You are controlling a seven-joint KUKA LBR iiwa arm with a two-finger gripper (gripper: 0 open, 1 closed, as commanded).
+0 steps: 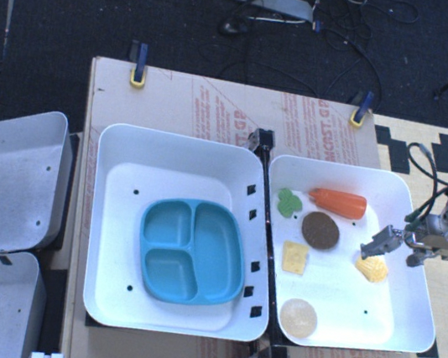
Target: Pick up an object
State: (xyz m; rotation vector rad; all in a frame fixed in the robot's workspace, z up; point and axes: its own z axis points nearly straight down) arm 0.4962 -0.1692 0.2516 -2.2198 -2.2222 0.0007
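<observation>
The right bin [405,319] holds several toy foods: an orange carrot [339,202], a green piece [290,203], a brown round patty [320,231], a yellow square slice [295,258], a yellow chunk [372,268] and a pale round disc [299,317]. My gripper [400,248] hangs over this bin's right side, open, with nothing between its fingers. Its left finger [384,241] sits just above the yellow chunk, and I cannot tell if they touch.
In the left bin [110,197] lies a blue divided plate [192,251]. A black divider [260,240] runs between the bins. Spare white trays [3,179] lie off the bench at far left. Clamps [138,75] and cables sit at the back.
</observation>
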